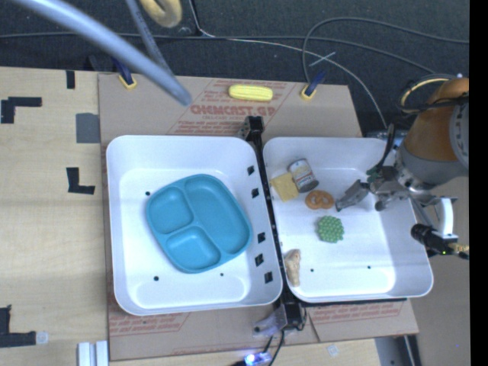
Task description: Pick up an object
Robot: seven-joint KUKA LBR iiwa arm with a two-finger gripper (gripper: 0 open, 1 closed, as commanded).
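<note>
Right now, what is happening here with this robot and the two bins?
A grey and orange robot arm reaches into the right bin, its hand low near a brown ring-shaped item. Nothing sits between its fingers, so no object is picked up. A small can, a yellow block and a green ball lie nearby. The left bin holds a blue divided plate.

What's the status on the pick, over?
End effector over right bin, nothing between its fingers. Nearest: pretzel, green ball, both loose on bin floor. Path looks unobstructed.
</note>
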